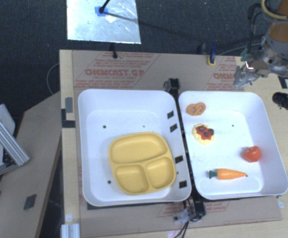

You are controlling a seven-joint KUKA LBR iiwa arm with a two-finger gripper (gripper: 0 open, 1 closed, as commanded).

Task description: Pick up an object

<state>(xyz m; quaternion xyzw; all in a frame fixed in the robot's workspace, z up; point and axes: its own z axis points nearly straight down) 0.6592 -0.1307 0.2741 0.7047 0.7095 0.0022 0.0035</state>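
Nothing appears picked up yet: a yellow divided tray [141, 161] lies in the left bin [92, 133], a pretzel [195, 108], mini pizza [203, 133], carrot [227, 174] and tomato [252, 154] in the right bin [263, 133], the gripper [243, 76] hangs above its far corner, beyond cardboard-topped bench [134, 68] and dark carpet [25, 29].

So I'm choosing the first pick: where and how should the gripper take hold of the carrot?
Grip the carrot across its thicker orange middle, coming straight down from above. It lies flat on the floor of the right bin, long axis running left-right with the green end to the left, so fingers should close across its narrow width. It lies apart from the tomato, leaving room on both sides.
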